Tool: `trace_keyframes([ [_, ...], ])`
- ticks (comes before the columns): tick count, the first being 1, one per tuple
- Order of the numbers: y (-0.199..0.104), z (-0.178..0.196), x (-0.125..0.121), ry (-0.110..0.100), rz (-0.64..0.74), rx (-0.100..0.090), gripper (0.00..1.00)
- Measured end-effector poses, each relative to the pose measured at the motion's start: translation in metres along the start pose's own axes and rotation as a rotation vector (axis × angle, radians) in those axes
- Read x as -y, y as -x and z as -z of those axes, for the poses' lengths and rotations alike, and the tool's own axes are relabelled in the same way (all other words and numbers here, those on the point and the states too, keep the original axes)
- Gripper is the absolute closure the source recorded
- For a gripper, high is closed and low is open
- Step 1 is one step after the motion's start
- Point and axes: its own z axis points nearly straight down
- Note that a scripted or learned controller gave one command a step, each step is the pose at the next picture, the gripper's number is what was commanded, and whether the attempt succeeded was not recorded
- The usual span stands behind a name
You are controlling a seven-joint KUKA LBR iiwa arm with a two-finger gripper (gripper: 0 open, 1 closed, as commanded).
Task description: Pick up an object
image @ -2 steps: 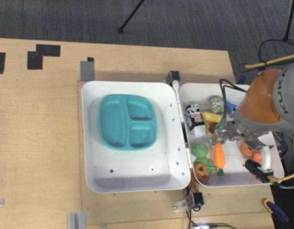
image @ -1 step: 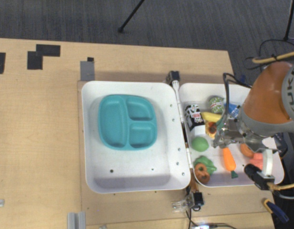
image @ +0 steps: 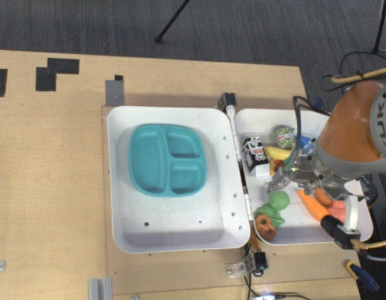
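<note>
My gripper [image: 281, 180] hangs low over the middle of the right bin [image: 366, 225], reaching in from the right. Just below it lies a green pear-shaped toy [image: 278, 201], and a small white block [image: 262, 171] sits at its left. A black-and-white cow toy [image: 255, 149], a yellow banana [image: 277, 153] and a green ball [image: 283, 133] lie farther back. An orange carrot [image: 313, 206] lies to the right of the green toy, and a brown doughnut [image: 266, 226] rests at the bin's front left. I see nothing held.
The left bin [image: 136, 233] holds a teal divided plate [image: 167, 159]. A blue item [image: 303, 144] lies partly under the arm at the back of the right bin. The arm's grey and orange body covers the right bin's far right side.
</note>
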Motion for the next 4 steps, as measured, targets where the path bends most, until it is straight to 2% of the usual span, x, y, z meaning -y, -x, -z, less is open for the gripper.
trace_keyframes([
  [1, 0.121, -0.059, -0.078, -0.001, 0.09, 0.002, 0.0],
  [2, 0.109, -0.069, -0.151, -0.011, -0.013, 0.001, 0.0],
  [3, 0.062, -0.091, -0.061, -0.003, 0.0, 0.0, 0.0],
  [4, 0.089, -0.097, -0.016, 0.008, -0.015, 0.002, 0.0],
])
